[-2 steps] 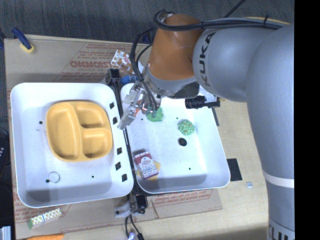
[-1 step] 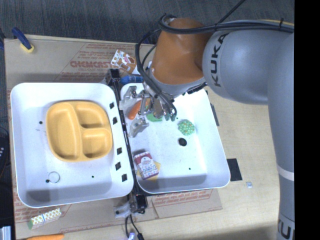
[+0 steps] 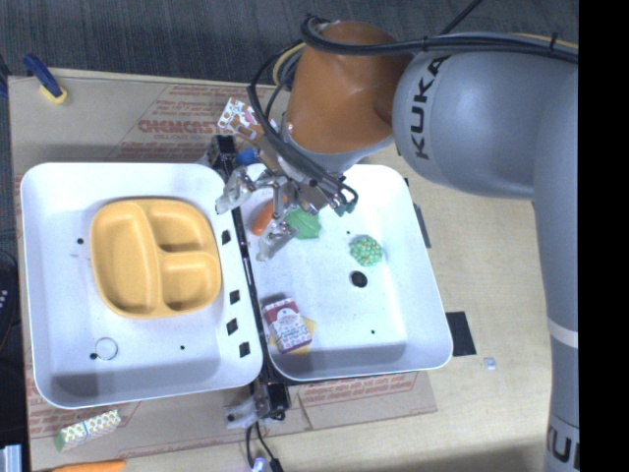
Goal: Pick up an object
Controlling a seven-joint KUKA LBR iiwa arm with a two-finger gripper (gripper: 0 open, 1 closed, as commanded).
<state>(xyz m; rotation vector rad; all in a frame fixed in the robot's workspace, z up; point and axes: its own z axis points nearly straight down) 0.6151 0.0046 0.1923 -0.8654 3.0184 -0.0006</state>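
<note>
Arm: grey with an orange part, it reaches in from 3 o'clock, over the top of the right bin [image 3: 425, 340].
Claw [image 3: 280, 226]: low in the right bin, near its 11 o'clock corner; I cannot tell whether it is wide or narrow.
Green object [image 3: 306, 225]: just beside the claw, at its 3 o'clock side; not clearly between the fingers.
Orange object [image 3: 259, 220]: just at 9 o'clock of the claw.
Green ball [image 3: 367, 251]: apart, at 3 o'clock.
Red packet [image 3: 287, 324]: at 6 o'clock in the right bin.
Left bin [image 3: 44, 264]: carries a yellow tray [image 3: 154, 256] with compartments.
</note>
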